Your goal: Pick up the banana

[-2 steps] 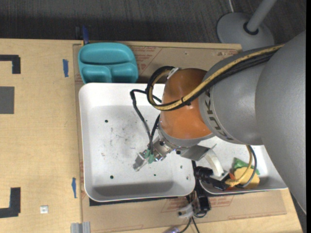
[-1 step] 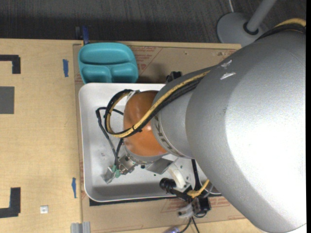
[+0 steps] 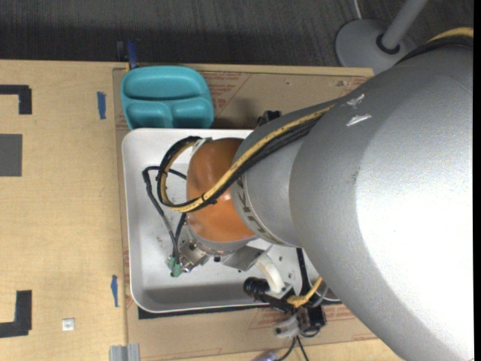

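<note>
Camera view showed one grey arm (image 3: pixel 376 201) with its orange band (image 3: pixel 214 194) reaching from the right down into one white bin (image 3: pixel 143 224) on the surface (image 3: pixel 60 201). One teal tray (image 3: pixel 167 96) sat just beyond the bin's far edge. I could not tell where the banana lay, nor the claw's state.

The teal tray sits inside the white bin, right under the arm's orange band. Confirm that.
Not quite. The camera view shows the teal tray outside the white bin, on the bench just beyond the bin's far rim. It is the arm's orange band that hangs over the bin, and the tray lies clear of it.
</note>
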`<move>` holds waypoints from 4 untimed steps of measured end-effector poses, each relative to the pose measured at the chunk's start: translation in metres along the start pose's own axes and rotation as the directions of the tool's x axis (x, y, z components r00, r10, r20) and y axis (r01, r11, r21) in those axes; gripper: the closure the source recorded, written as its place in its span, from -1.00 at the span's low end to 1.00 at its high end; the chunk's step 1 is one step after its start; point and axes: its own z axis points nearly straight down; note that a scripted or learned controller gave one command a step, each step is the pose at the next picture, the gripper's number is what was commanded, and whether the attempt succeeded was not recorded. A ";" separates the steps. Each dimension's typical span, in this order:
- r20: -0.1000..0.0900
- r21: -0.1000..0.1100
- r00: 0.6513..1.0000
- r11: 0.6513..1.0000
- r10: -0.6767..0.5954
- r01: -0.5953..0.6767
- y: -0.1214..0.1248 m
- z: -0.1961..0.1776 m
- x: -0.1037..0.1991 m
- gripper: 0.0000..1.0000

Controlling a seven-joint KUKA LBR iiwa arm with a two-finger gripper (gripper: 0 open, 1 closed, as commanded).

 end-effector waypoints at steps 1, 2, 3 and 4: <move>0.000 -0.002 1.000 1.000 0.001 -0.001 0.000 -0.010 0.000 1.00; 0.001 -0.003 1.000 1.000 0.002 -0.002 0.001 -0.019 0.000 1.00; 0.015 -0.013 0.838 0.839 0.545 -0.545 -0.002 -0.059 -0.008 1.00; 0.015 -0.013 0.839 0.839 0.544 -0.544 -0.001 -0.069 -0.007 1.00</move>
